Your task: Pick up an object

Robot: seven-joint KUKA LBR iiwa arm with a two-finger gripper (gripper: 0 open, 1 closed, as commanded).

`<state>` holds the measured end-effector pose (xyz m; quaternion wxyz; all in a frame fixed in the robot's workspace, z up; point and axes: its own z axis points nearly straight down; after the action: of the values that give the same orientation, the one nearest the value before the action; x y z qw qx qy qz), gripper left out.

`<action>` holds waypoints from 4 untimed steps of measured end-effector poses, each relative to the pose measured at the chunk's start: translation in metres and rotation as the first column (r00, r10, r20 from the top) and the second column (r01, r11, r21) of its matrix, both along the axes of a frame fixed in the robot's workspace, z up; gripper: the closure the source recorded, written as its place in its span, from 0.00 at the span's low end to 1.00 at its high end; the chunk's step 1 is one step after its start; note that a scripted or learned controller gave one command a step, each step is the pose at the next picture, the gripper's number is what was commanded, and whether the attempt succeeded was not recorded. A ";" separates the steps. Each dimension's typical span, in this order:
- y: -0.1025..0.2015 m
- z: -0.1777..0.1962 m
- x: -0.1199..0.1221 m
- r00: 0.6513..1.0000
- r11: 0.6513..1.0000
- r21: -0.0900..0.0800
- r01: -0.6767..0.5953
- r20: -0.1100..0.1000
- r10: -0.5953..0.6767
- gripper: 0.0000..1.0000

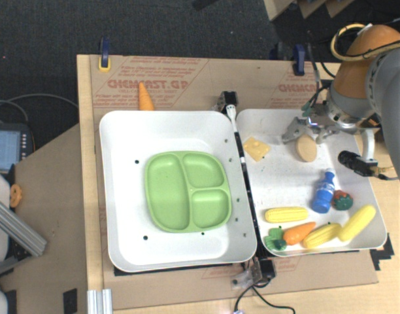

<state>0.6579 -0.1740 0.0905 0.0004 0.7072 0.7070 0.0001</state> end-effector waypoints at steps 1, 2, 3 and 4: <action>-0.024 -0.006 -0.039 1.000 1.000 0.000 0.003 -0.005 -0.003 0.00; 0.055 -0.005 0.012 1.000 1.000 0.002 -0.009 0.006 0.009 0.00; 0.049 0.006 0.010 1.000 1.000 -0.003 -0.002 0.006 0.002 1.00; 0.081 -0.006 -0.048 1.000 1.000 0.002 0.001 -0.005 -0.001 1.00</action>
<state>0.6098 -0.0932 0.0845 -0.0021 0.7076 0.7066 -0.0012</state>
